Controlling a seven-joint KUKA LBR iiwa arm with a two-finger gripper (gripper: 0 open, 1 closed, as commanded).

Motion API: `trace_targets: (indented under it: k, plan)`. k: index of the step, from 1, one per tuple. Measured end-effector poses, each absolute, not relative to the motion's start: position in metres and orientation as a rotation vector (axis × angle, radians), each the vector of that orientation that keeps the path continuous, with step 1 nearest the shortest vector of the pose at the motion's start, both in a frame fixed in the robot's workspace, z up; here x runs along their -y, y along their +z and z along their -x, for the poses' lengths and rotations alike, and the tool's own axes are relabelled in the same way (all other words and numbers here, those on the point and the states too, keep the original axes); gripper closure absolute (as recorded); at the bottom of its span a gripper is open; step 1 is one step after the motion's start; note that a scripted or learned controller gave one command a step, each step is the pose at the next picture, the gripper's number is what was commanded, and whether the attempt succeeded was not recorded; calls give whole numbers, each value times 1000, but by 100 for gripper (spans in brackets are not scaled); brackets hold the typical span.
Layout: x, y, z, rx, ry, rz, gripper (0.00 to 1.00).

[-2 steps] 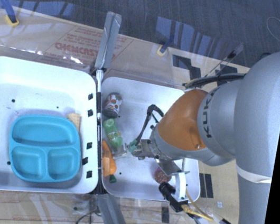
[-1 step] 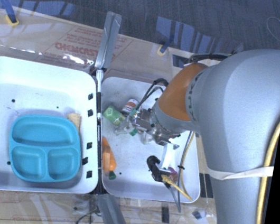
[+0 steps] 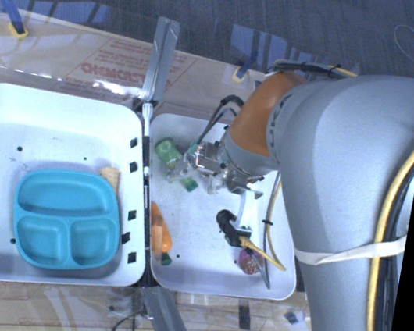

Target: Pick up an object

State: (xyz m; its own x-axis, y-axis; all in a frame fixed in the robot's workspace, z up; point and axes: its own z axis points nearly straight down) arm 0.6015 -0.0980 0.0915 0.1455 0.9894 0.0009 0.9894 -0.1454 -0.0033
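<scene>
The gripper [image 3: 201, 161] is hovering low in the right bin [image 3: 196, 274] beside the green object [image 3: 167, 151]; I cannot tell its state. It should be centring over that piece, avoiding the carrot [image 3: 159, 232].

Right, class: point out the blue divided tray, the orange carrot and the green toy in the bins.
blue divided tray [image 3: 67, 195]: camera view, left bin, on its large upper compartment.
orange carrot [image 3: 159, 232]: camera view, right bin, mid-body.
green toy [image 3: 167, 150]: camera view, right bin, on its top.
</scene>
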Motion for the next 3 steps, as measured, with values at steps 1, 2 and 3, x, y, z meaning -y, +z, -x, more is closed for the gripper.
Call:
trace_targets:
  k: [1,2,3]
  plan:
    - [97,101,-601,2059,7,2366,100]
    - [96,101,-601,2060,7,2365,0]
    - [96,110,-602,2067,9,2357,100]
